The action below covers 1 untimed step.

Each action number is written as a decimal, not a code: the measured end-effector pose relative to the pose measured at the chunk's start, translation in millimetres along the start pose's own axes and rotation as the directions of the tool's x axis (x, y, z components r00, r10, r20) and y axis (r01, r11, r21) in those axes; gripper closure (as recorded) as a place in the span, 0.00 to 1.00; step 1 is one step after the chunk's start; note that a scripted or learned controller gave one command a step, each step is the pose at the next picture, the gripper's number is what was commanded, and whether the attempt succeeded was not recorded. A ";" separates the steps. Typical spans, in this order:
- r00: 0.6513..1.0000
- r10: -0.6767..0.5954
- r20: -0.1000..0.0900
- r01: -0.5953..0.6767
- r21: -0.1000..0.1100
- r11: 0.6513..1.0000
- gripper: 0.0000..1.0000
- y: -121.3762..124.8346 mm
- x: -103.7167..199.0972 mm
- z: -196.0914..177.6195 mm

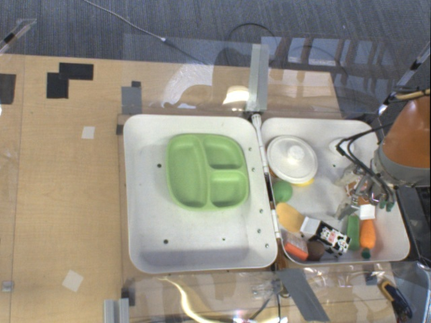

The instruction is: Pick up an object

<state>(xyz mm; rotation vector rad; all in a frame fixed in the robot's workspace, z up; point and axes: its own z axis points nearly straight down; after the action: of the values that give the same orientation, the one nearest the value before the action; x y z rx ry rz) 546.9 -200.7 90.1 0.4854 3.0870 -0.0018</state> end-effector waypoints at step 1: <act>1.000 -0.012 0.001 0.012 0.005 1.000 0.00 68.8 2.7 -0.7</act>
<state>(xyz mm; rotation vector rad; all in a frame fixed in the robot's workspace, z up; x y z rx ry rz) 565.4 -134.4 90.9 0.4673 3.0894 -0.0098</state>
